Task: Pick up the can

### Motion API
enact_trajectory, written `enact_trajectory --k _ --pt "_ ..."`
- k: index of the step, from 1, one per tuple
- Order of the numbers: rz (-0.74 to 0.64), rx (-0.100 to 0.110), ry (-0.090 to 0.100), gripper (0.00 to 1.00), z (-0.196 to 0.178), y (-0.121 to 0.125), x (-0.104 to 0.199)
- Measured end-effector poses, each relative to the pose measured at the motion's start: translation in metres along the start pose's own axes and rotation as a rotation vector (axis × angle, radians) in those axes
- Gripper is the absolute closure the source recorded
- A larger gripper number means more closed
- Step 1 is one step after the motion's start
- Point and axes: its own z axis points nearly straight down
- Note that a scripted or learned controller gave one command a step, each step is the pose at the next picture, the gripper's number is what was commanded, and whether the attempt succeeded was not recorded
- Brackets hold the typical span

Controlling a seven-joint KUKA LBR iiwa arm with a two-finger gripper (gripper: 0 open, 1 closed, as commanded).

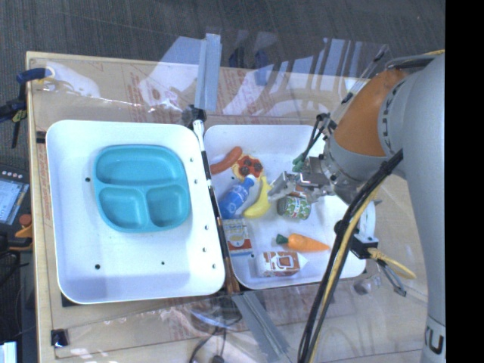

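Observation:
The can [294, 208] is a small green and silver cylinder lying in the right bin [333, 272], right of centre. My gripper [293, 187] hangs directly over it, its metal parts touching or nearly touching the can's top edge. The wrist and orange band reach in from the upper right. The can rests low on the bin floor.
The right bin also holds a banana [259, 201], a blue bottle [233, 199], a sausage [225, 161], a red toy [249, 166], a juice box [237, 235], a carrot [306, 242] and a small carton [281, 263]. A blue divided tray [144, 186] lies in the left bin [68, 271].

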Motion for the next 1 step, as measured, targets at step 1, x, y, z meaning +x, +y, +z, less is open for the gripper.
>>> enact_trajectory --k 1 --pt "-0.001 0.001 0.000 0.00 0.0059 0.0231 -0.0076"
